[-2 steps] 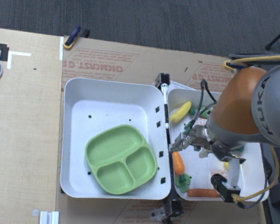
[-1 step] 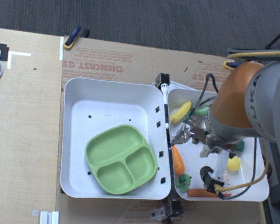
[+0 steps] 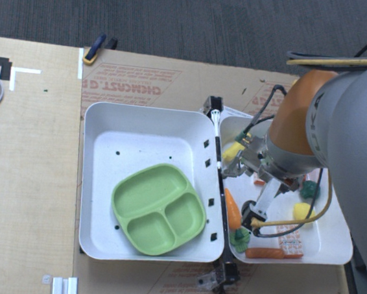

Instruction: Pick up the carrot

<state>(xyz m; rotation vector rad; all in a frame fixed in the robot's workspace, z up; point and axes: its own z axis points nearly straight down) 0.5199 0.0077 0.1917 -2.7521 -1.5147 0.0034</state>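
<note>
Orange carrot (image 3: 232,209) at the left wall of the right bin (image 3: 330,251), gripper (image 3: 259,172) near it.
The carrot lies along that wall, its green top seemingly toward the near corner. The wrist covers the gripper's end, so I cannot tell whether it is open or closed. A green divided plate (image 3: 159,209) sits in the left bin (image 3: 103,167).

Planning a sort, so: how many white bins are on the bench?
2. The left bin holds a green plate; the right bin, beside it, lies partly under the arm and holds the carrot.
</note>
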